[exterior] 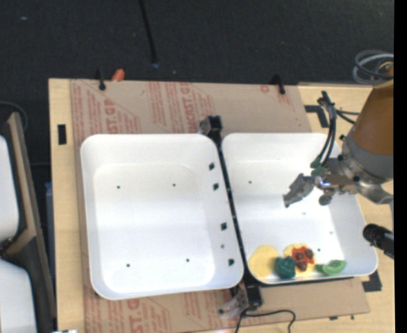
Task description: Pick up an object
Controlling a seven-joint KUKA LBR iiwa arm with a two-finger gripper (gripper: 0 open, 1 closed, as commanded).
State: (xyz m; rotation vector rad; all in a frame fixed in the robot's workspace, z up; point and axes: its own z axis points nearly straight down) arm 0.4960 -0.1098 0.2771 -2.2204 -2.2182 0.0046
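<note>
grey gripper (309,193) hangs spread and bare over the smooth right bin (273,151); lumpy toys (297,259) lie apart.

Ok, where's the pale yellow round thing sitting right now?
The pale yellow disc lies in the right bin, at its near edge by the lower left corner, touching the dark green toy on its right.

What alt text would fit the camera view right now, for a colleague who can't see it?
The gripper hangs over the middle of the right bin, apart from a cluster of small objects at that bin's near edge: a yellow piece, a teal piece, a red-and-yellow piece and a green piece. The left bin sits beside it.
</note>
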